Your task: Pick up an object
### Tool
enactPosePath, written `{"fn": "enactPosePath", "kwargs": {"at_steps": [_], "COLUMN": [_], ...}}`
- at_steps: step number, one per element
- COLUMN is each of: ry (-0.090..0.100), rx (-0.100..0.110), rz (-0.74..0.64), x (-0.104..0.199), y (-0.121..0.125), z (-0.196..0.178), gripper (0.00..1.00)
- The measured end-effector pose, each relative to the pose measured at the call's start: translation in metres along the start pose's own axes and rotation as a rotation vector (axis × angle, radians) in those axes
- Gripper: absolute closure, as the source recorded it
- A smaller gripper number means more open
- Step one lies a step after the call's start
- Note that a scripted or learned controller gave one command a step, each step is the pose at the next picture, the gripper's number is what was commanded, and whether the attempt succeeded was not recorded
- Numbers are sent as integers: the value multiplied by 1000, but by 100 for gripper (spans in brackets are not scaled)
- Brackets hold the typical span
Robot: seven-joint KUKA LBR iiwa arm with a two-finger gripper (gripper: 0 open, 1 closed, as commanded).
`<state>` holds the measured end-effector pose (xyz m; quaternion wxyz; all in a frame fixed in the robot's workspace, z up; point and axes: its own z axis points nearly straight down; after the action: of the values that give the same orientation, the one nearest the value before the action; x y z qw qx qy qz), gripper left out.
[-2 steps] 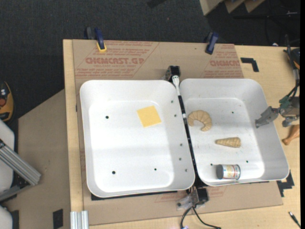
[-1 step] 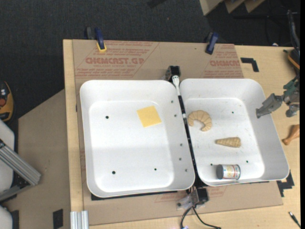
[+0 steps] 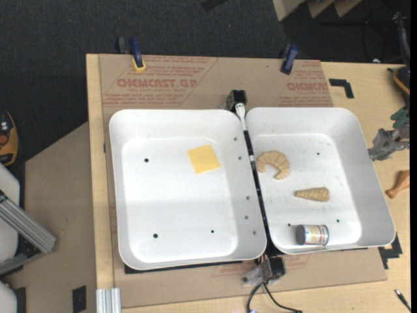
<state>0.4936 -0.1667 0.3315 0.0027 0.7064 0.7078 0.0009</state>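
Gripper (image 3: 386, 143) at right edge of frame, just outside right bin's rim (image 3: 362, 135); finger state: cannot tell, blurred. Left bin (image 3: 124, 175), centre-left: yellow square (image 3: 204, 159) alone, well apart from gripper. Right bin: croissant (image 3: 273, 163) nearest by my judgement, lying left and slightly below gripper; cone (image 3: 313, 194) long axis left-right, tip left; small can (image 3: 311, 235) on side, lower edge.

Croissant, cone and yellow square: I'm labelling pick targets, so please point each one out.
Croissant (image 3: 273, 163), camera view, right bin: middle of its curved body.
Cone (image 3: 312, 194), camera view, right bin: middle of its length.
Yellow square (image 3: 204, 159), camera view, left bin: centre of its flat top.
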Motion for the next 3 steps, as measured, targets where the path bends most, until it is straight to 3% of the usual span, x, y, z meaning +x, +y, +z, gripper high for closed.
{"fn": "enactPosePath", "kwargs": {"at_steps": [1,2,3], "ry": [7,2,4], "rx": [14,-10,14], "rz": [-4,-6,-4], "x": [73,122,184], "y": [-16,7,-16], "z": [87,-47,38], "gripper": [100,100,100]}}
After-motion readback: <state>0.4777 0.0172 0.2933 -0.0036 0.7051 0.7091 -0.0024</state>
